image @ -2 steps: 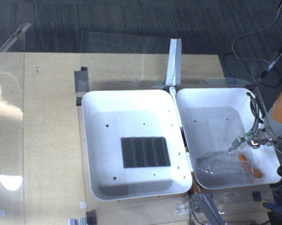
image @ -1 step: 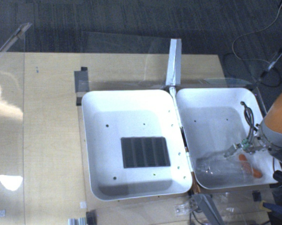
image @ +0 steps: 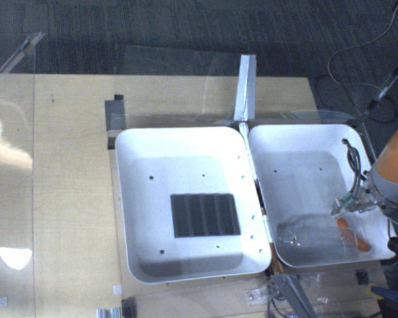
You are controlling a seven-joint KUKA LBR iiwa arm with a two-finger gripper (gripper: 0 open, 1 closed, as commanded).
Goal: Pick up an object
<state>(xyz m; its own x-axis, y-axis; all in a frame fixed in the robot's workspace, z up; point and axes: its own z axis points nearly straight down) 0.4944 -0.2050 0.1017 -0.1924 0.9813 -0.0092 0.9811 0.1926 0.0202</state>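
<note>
Two bins sit side by side, and in the right bin (image: pixel 298 164), near its front right corner, the gripper (image: pixel 349 208), its state unclear, hangs just above a clear glass (image: pixel 307 234) that would likely slip or roll if pinched off-centre.

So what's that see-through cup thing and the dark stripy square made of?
The cup in the right bin looks like clear plastic or glass: the white floor shows through it. The stripy square in the left bin looks like matte, ridged dark rubber or plastic; hard to tell.
</note>
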